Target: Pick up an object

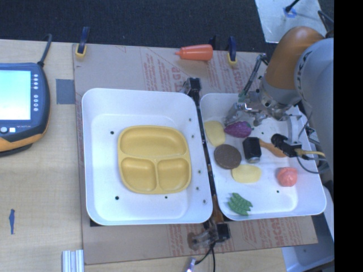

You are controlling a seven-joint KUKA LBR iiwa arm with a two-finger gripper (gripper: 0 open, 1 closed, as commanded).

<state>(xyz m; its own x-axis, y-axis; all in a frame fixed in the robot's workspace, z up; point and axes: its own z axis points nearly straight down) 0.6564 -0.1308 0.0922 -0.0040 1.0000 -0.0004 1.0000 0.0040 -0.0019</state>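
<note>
Arm reaches in from frame right w/ gripper (241,111) low over upper part of right bin (306,200), just above purple object (237,130); finger state can't tell; cardboard print unreadable.

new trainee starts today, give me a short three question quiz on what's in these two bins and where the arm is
1. True or false: the yellow divided tray lies in the left bin.
2. Which item lies nearest the front edge of the right bin? A) purple item B) green leafy item C) black cylinder
3. Fill in: the end effector hovers over the ____ part of the right bin, close to the purple item.

Key
1. True.
2. B; it sits below the brown disc and the pale yellow piece, while the red-pink item is further right.
3. Back (far).
</note>
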